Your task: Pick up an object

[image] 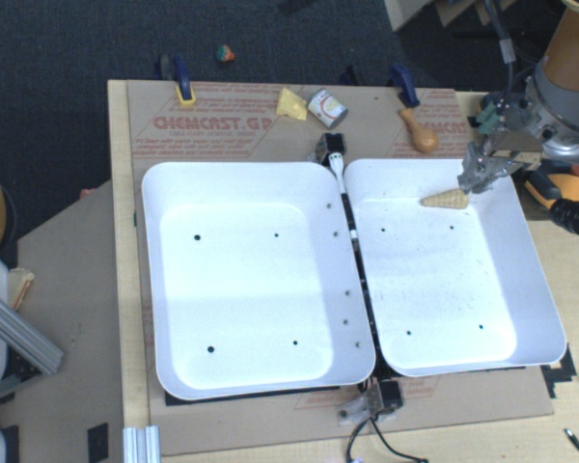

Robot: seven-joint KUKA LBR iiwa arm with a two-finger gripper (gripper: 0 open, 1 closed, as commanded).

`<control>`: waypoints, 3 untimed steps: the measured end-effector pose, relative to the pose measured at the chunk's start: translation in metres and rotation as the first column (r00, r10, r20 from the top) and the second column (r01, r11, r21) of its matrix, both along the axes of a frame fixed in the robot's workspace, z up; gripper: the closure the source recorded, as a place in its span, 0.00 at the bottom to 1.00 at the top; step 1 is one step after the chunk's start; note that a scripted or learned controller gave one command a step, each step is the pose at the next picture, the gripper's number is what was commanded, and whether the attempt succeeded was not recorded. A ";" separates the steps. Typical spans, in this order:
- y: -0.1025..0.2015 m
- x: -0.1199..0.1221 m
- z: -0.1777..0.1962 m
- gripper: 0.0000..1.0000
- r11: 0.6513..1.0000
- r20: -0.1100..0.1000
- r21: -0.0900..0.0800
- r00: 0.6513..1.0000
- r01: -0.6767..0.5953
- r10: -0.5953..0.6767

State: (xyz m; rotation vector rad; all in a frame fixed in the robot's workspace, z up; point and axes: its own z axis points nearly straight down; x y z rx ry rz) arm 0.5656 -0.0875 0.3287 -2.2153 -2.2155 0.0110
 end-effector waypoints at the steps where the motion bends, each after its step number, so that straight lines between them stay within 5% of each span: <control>1: -0.094 0.012 0.144 1.00 1.000 0.030 -0.012 1.000 0.008 -0.008; 2: -0.055 -0.031 0.190 1.00 1.000 0.020 -0.003 1.000 -0.003 0.003; 3: -0.041 0.001 0.038 1.00 1.000 -0.003 0.002 1.000 -0.001 0.001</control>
